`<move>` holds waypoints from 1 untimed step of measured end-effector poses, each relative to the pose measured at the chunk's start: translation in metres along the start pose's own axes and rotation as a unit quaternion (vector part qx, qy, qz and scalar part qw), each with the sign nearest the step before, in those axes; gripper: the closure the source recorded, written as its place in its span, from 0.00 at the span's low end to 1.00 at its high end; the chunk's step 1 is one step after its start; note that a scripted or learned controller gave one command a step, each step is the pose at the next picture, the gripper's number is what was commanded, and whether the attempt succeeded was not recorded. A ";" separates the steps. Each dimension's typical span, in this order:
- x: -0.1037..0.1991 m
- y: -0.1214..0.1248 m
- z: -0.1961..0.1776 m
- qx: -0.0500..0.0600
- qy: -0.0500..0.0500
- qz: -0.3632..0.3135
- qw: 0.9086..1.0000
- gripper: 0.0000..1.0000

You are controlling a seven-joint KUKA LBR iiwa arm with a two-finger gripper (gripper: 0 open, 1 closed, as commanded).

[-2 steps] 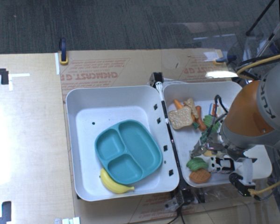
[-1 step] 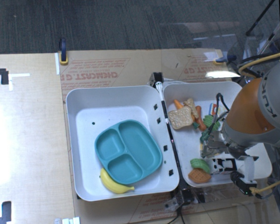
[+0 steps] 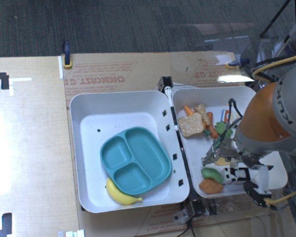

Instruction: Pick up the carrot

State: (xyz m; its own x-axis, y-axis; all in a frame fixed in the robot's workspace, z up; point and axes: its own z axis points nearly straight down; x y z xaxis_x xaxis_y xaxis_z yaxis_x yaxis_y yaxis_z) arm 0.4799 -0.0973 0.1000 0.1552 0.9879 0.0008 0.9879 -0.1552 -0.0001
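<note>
camera view: my gripper (image 3: 217,156) hangs low in the right bin (image 3: 265,95), around its centre; fingers too blurred, can't tell if apart or together. the carrot (image 3: 210,126) lies at about 12 o'clock from my gripper, just beside the toast slice (image 3: 190,124). left bin (image 3: 90,143) holds a teal tray (image 3: 135,161) w/ a banana (image 3: 120,193) at its 7 o'clock.

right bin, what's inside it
In the right bin: a bread slice, carrot pieces beside it, green food and an orange piece nearer the camera. The arm covers the bin's right part.
</note>
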 end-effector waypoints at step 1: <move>-0.001 0.001 -0.008 0.000 0.000 0.001 1.000 1.00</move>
State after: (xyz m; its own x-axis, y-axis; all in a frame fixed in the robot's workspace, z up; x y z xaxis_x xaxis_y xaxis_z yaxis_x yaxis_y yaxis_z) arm 0.4812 -0.0981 0.1082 0.1566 0.9877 0.0003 0.9877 -0.1566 0.0002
